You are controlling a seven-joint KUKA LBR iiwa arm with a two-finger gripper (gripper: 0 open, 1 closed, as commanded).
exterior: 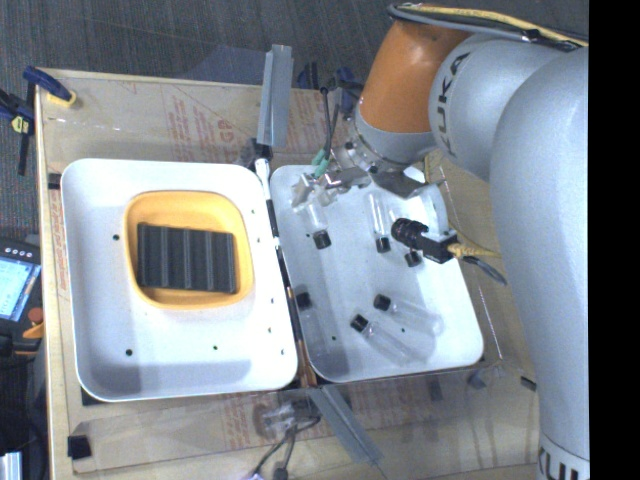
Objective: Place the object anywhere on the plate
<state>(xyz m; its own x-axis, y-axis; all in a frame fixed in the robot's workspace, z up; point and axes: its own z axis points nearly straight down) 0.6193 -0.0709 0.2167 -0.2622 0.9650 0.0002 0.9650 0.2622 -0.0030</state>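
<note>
At nine o'clock from our gripper (318,190), whose grip we cannot tell, the yellow plate (190,208) is waiting across the bin wall.

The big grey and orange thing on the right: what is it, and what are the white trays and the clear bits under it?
It is a grey robot arm with an orange band, filmed by one fixed camera looking down at a slant. Its gripper sits over the far corner of the right shallow white bin, where several small clear plastic vials with black caps lie scattered. The left white bin holds a yellow square plate with a dark ribbed insert. I cannot tell whether the gripper holds anything.
</note>
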